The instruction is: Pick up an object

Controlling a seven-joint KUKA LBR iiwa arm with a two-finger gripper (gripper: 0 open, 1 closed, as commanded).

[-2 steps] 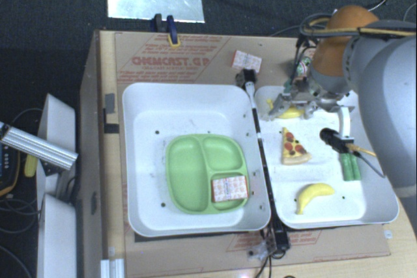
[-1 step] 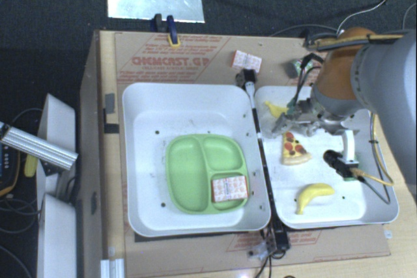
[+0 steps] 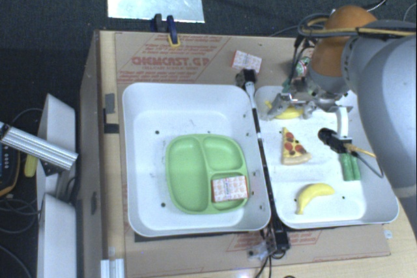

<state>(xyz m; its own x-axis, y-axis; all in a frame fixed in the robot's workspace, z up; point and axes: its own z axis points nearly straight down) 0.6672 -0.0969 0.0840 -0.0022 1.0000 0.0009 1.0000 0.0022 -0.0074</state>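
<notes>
Yellow object [image 3: 287, 114] at the far end of the right bin [image 3: 355, 204] is what I am going for, and my gripper [image 3: 294, 105] is low over it, right at it or touching it. From this angle I cannot tell whether my hand is spread, pressed together or already pinching, because my wrist hides most of the object and leaves only a thin yellow edge showing. I judge that I am at the reach-and-close step, with nothing lifted yet. The toy pizza slice [image 3: 294, 148] lies just beside that spot, toward the near side. A green stick [image 3: 351, 168] lies beyond it by the right wall, and a banana [image 3: 313, 195] sits near the front, well apart from my hand. The left bin [image 3: 148, 122] across the divider holds a green plate [image 3: 189, 174] with a small printed packet [image 3: 229, 189] in one compartment, and none of that concerns me now. Next I should make sure the yellow object sits squarely in my grasp, close firmly and rise straight up, staying off the bin wall and clear of the pizza slice.
</notes>
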